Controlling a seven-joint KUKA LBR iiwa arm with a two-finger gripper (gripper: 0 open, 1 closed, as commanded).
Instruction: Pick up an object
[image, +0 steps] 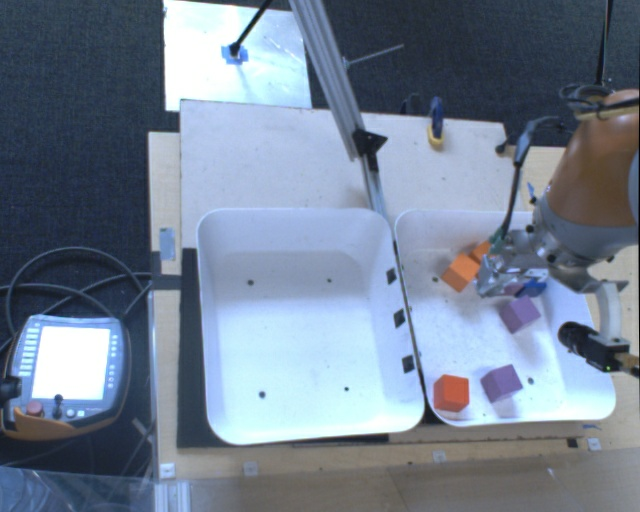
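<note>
Low over the right bin (600, 405) hangs the tool (508, 277), a grey metal head at the end of the arm (595, 190), which comes in from 3 o'clock with its orange band above the wrist. Whether its fingers are apart or closed I cannot tell; the head hides them, and nothing can be seen held between them.

Blocks lie around it in the right bin. An orange block (462, 271) sits just at 9 o'clock of the tool, close against it, with a second bit of orange (483, 249) showing at the tool's 11 o'clock edge. A blue piece (533, 288) peeks out at the tool's 4 o'clock, partly hidden. A purple block (520, 314) lies just at 5 o'clock of the tool. Near the bin's 6 o'clock rim stand a red-orange block (452, 392) and, beside it at 3 o'clock, another purple block (501, 382); the two are apart, not touching.

A left bin (215, 300) lies alongside, its wall meeting the right bin's along the middle. Both rest on the pale table (270, 150). A metal pole (335, 75) slants down from 12 o'clock to the seam between the bins. On the floor at 9 o'clock lies a pendant (65, 375) with a bright screen and looping cable.
</note>
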